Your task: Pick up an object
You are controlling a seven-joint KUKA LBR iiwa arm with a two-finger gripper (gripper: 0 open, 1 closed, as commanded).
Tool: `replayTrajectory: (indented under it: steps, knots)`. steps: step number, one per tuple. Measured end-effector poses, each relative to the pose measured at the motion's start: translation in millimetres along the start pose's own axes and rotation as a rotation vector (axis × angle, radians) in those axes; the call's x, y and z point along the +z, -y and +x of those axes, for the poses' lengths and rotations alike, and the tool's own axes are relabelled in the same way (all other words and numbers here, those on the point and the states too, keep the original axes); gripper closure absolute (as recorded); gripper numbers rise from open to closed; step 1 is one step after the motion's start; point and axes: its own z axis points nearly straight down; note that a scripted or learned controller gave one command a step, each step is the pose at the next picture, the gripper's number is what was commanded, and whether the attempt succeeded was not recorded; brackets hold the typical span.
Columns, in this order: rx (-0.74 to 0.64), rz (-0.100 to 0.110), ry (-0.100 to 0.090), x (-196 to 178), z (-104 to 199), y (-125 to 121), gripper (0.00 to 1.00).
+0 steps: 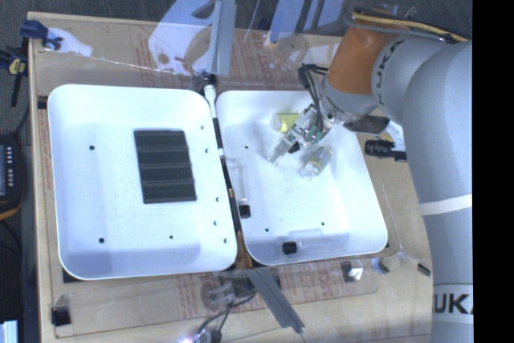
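Gripper (299, 134) low over the right bin (361, 229), in its upper middle, reaching in from 3 o'clock under the grey arm (418, 92) and orange band (353, 60). Whether the gripper is apart, together or clamped: cannot tell, the metal parts blur into the clutter beneath.

Just at 10 o'clock of the gripper, touching or nearly so: small yellow object (286, 122). At 4 o'clock, just beside: clear plastic piece (315, 161), pale, hard to read against the white floor. Judgement: one of these two is the pick target, since the gripper sits between them; which one, unclear. Nothing visibly lifted.

Further out, at 6 o'clock near the bin's front wall: a clear item with a dark cap (291, 247), well apart from the gripper.

At 9 o'clock, past the divider: left bin (72, 116) with a black ribbed block (165, 165) lying flat near centre.

Bins sit side by side on the table (104, 40), probably so objects can pass from one to the other.
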Motion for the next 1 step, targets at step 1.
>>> replayTrajectory:
  steps: [1]
  knots:
    - [-0.089, 0.000, 0.004, 0.7, -0.2, 2.9, 0.00]
